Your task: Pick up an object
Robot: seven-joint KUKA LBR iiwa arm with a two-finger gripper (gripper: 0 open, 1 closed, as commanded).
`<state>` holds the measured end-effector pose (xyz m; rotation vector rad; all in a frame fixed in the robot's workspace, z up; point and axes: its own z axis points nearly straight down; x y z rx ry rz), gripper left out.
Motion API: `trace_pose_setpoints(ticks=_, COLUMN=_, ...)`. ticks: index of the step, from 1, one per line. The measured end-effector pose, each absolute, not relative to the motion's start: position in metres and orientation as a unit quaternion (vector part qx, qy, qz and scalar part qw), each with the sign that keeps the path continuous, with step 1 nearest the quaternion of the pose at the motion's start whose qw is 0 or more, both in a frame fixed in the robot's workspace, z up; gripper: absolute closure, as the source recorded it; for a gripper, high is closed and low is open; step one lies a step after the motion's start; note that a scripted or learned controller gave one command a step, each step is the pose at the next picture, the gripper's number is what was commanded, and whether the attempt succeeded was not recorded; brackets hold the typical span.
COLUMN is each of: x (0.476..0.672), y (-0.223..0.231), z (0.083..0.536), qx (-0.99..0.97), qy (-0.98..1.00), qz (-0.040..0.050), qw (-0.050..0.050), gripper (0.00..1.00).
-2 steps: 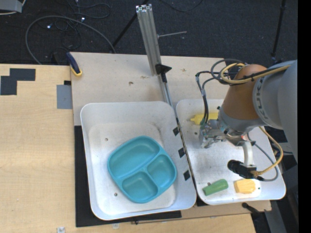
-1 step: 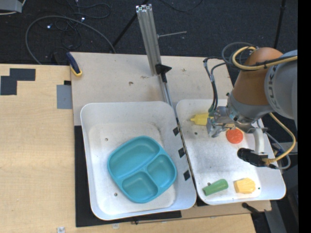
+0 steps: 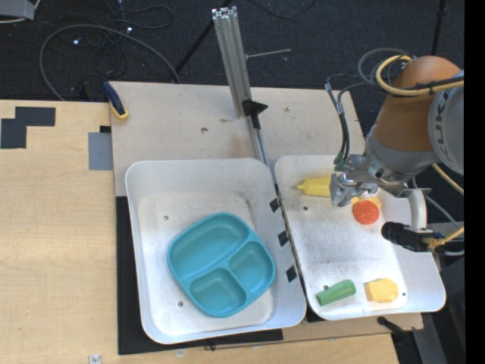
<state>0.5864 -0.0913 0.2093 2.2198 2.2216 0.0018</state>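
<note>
Yellow plastic piece (image 3: 314, 186) lay touching the metal two-finger gripper (image 3: 347, 190), whose state I couldn't tell, and might have skidded aside toward the white bin's wall (image 3: 282, 174) ungrasped.

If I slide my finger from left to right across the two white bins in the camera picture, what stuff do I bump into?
Blue tray → yellow object → green object → orange object → yellow block.
</note>
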Motion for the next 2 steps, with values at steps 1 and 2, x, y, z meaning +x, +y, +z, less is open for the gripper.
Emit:
trace_pose_setpoints(ticks=1, x=0.586, y=-0.092, z=0.210, qx=0.707, qy=0.707, qz=-0.0004, qw=-0.001, gripper=1.00)
trace_pose_setpoints(ticks=2, x=0.573, y=-0.041, z=0.223, qx=0.705, qy=0.709, qz=-0.0001, qw=-0.002, gripper=1.00)
